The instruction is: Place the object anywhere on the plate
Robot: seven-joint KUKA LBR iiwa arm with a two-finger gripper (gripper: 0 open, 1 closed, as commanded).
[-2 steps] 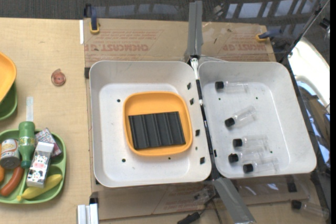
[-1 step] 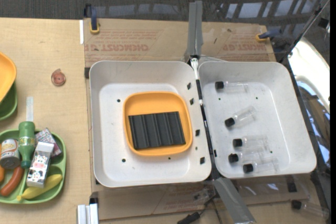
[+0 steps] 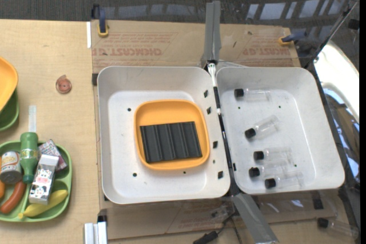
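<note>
Nothing moved yet: five clear black-capped vials [image 3: 260, 127] lie right of the square orange plate [image 3: 171, 113]; hand's state — cannot tell.

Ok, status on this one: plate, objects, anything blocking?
Yellow plate in left bin, dark ridged block already on it. Five clear black-capped vials lying in right bin. Nothing over the plate.
</note>
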